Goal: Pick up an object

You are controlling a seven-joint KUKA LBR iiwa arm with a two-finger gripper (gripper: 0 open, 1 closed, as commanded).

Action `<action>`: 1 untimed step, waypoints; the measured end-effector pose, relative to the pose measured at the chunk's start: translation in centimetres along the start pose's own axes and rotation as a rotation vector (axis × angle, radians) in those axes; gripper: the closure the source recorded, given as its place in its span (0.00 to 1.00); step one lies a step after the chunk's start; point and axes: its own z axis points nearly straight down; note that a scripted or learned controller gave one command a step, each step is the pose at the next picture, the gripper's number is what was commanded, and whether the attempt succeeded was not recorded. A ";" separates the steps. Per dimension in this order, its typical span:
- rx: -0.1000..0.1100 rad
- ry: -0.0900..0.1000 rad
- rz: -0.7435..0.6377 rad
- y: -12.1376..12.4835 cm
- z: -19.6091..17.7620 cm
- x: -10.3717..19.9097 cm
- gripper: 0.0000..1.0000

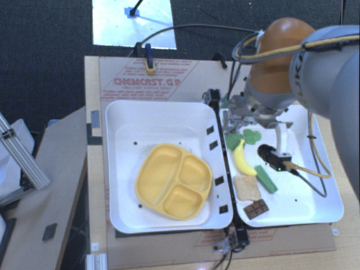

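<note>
Arm hanging over the right bin, approaching a pick.

The gripper is hovering above the upper left part of the right bin, near the green pieces and the top of the banana; whether the claw is released or clenched I cannot tell, since the wrist is hiding it; the cracker, chocolate bar and green block are lying lower down; the yellow tray is sitting in the left bin; next, I judge, it is needing to descend squarely onto one item.
</note>
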 end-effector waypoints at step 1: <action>0.000 0.000 -0.001 -1.3 0.6 4.9 1.00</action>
